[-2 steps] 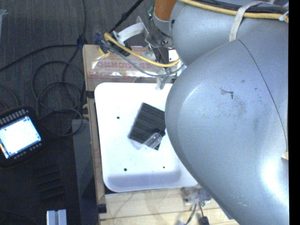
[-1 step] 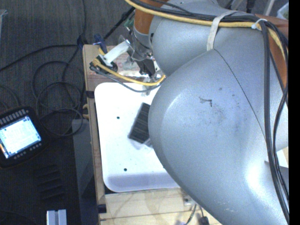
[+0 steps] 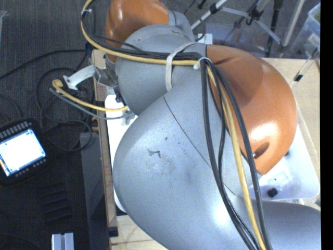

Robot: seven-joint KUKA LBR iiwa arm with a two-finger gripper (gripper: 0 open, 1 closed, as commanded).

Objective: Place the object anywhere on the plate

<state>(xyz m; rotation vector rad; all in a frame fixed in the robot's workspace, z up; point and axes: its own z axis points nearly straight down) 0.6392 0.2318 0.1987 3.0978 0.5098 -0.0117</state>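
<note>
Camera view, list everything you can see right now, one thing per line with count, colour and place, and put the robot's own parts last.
Handheld pendant with lit white screen: one, black, on the dark floor at left.
Shallow white bin: one part visible, white, lower right behind the arm.
Wooden bench edge: one, tan, running down centre-left.
Metal stand legs: several, grey, top right.
Cables along the arm: a bundle, black and yellow, centre.
Robot arm: one, grey with orange sections, across most of the picture.

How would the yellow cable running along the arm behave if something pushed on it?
Probably bendy but springy: the yellow cable holds a smooth open loop above the arm rather than sagging. It would likely give only a little near the white strap, which binds it to the black cables. It looks thin, so probably light.
</note>
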